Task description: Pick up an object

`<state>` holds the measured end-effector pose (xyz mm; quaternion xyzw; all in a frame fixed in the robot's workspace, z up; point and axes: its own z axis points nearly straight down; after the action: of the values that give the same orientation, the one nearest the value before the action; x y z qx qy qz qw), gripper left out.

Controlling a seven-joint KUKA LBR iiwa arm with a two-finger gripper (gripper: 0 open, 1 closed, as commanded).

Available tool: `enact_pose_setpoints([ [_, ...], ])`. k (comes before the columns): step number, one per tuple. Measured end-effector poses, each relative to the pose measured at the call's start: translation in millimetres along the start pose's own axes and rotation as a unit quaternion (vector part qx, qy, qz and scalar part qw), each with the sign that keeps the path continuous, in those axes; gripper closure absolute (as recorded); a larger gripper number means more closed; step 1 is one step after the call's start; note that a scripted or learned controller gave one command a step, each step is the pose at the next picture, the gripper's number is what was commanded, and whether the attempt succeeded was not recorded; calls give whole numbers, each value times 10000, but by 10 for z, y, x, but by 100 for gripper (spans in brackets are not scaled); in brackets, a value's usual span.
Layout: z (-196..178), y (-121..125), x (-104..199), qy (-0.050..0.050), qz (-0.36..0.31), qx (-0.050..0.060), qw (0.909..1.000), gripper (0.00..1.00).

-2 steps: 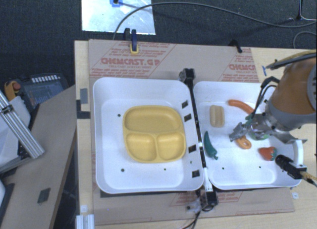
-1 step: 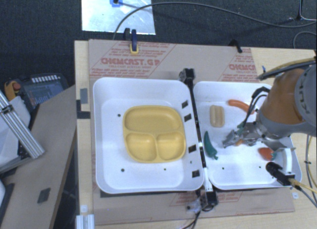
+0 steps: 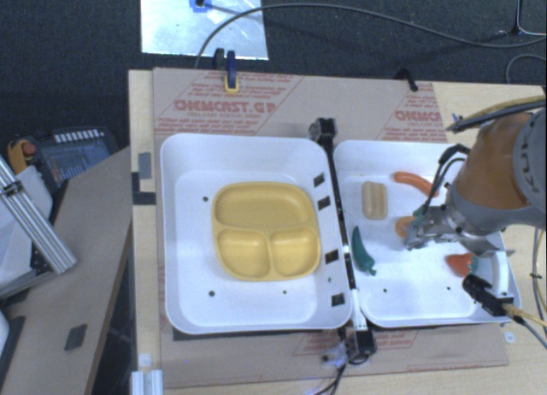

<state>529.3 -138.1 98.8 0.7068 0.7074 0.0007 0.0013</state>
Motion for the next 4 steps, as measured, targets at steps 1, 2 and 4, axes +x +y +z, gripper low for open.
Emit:
enact_pose_setpoints([
  [1, -461, 79, 40, -2, -17, -16, 10000, 100],
  [2, -1053, 75, -54, -7, -11, -23, 10000, 100],
  [4, -1607, 101, 518, 13, -48, 3, 10000, 100],
])
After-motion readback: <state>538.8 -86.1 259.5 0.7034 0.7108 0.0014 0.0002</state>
